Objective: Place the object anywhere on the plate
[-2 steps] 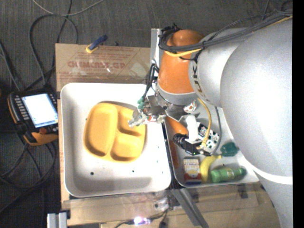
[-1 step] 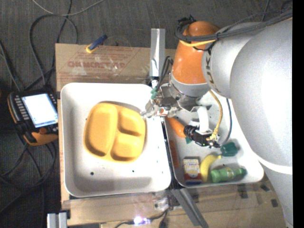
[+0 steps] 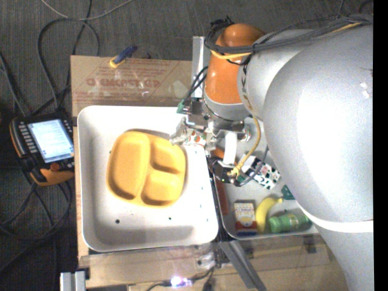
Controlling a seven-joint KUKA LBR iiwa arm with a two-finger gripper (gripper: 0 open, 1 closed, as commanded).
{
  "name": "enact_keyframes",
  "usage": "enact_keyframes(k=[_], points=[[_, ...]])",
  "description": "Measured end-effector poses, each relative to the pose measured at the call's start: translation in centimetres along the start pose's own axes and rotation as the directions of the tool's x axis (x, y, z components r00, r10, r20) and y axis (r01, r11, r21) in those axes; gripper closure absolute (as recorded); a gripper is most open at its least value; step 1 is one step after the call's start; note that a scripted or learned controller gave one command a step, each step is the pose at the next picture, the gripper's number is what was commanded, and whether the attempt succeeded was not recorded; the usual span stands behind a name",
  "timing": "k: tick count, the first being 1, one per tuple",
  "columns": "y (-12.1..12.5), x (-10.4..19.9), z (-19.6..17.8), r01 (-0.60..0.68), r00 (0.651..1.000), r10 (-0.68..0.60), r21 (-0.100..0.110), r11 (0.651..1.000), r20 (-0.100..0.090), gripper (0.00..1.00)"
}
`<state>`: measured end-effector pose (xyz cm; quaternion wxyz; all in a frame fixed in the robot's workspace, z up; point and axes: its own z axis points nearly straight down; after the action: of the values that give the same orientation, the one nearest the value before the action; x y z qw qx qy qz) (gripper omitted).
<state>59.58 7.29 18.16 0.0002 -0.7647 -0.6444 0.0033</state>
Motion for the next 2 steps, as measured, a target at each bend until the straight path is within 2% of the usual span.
enact_keyframes(k=[1, 2], points=[[-4.1, -2.6, -4.6, -0.024, 1.000, 0.024, 0.001, 1.000, 0.000, 1.00], [-2.1, -2.7, -3.8, -0.080, 0.997, 0.080, 0.001, 0.997, -0.001, 1.00]])
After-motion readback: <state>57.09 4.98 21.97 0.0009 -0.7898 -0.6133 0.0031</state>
